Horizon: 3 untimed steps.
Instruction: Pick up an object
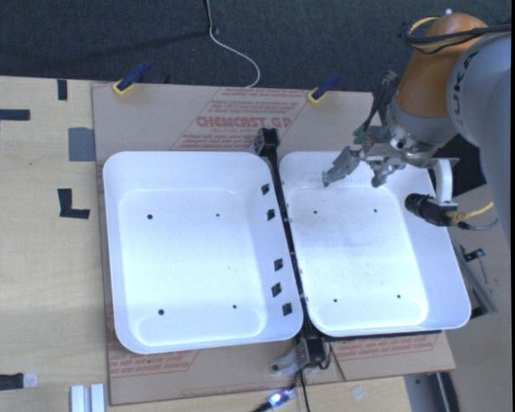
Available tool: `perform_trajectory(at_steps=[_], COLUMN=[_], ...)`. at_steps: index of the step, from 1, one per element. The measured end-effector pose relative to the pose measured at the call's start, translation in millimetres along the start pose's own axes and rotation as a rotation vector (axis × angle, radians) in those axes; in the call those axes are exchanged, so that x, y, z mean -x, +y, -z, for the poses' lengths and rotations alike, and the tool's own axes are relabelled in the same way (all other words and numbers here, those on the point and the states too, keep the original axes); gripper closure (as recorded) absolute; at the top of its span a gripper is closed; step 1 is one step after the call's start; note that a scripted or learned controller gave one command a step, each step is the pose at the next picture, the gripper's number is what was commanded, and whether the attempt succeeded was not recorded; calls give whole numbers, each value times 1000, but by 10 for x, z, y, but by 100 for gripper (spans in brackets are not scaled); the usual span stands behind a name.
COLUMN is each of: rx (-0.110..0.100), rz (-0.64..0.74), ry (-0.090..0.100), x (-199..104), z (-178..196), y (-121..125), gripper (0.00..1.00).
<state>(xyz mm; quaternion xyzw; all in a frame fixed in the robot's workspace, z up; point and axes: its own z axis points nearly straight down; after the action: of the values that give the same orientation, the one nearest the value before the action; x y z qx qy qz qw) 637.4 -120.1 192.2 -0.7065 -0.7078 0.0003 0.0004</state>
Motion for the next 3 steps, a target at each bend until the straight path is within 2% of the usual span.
perform_trajectory(at_steps=[1,2,3], rx=[4,-4,8], rz=[7,5,7], ry=[2,1,3], x=[-717,-1347,-1938], z=[228,-103,793], y=[296,303,310], gripper=[0,0,0])
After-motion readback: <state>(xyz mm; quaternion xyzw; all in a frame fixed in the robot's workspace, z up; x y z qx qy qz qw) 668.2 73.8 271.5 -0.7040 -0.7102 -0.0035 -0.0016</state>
